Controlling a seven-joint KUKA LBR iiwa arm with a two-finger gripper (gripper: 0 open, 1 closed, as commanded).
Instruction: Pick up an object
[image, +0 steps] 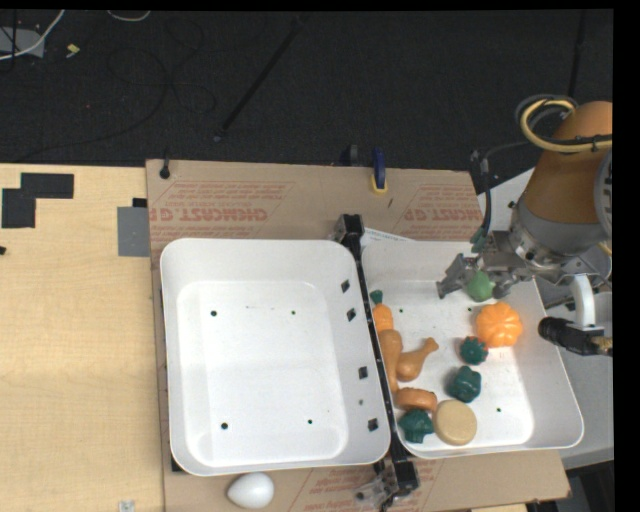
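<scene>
My gripper (480, 277) is over the right bin (560, 420), fingers closed on a green ball (481, 288). An orange pumpkin (498, 325) lies at its 5 o'clock.

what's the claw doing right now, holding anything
Claw: over the right bin, with a green object between its fingers, so it looks shut on it.

I see left white bin (262, 262) beside right bin (560, 425) on cardboard sheet (270, 200). White egg (250, 490) on cardboard below left bin. Blue clamp (379, 171) at sheet's far edge. Wooden tabletop (70, 350) left.
</scene>
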